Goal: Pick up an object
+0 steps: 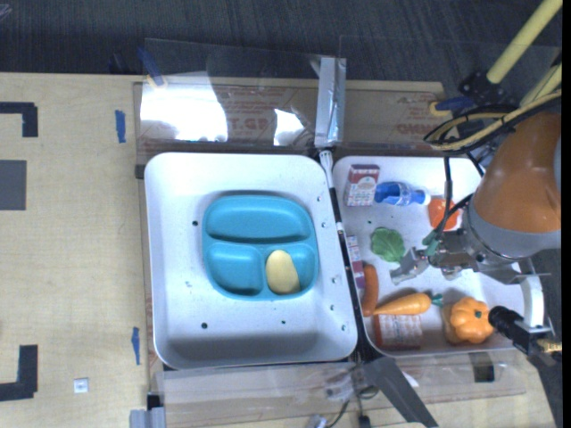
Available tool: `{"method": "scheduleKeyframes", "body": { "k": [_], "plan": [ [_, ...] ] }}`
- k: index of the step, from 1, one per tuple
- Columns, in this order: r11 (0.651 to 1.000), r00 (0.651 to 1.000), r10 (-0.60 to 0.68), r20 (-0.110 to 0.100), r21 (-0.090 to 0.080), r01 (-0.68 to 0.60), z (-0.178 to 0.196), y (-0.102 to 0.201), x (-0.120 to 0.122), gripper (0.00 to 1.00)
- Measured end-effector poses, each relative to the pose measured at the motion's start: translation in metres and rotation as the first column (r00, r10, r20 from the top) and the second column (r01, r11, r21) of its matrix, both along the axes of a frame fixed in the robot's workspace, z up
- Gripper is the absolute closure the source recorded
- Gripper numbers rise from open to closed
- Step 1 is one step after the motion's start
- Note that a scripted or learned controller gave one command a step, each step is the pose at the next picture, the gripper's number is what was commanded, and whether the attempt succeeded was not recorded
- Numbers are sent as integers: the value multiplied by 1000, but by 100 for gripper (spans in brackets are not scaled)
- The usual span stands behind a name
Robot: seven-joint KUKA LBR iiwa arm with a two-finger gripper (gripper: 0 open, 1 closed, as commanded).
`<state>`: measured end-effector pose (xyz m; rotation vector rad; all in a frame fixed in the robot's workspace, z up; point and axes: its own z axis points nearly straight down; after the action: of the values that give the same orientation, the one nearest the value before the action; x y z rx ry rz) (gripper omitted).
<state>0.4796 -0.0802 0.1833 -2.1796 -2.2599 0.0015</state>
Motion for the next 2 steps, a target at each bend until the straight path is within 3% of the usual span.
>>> {"method": "scheduleKeyframes", "body": {
  "k": [1, 2],
  "plan": [
    [998, 998, 65, 5, 0, -65, -97, -28, 1, 0],
    [994, 994, 112, 8, -6, -112, -96, -19, 1, 0]
  ]
}}
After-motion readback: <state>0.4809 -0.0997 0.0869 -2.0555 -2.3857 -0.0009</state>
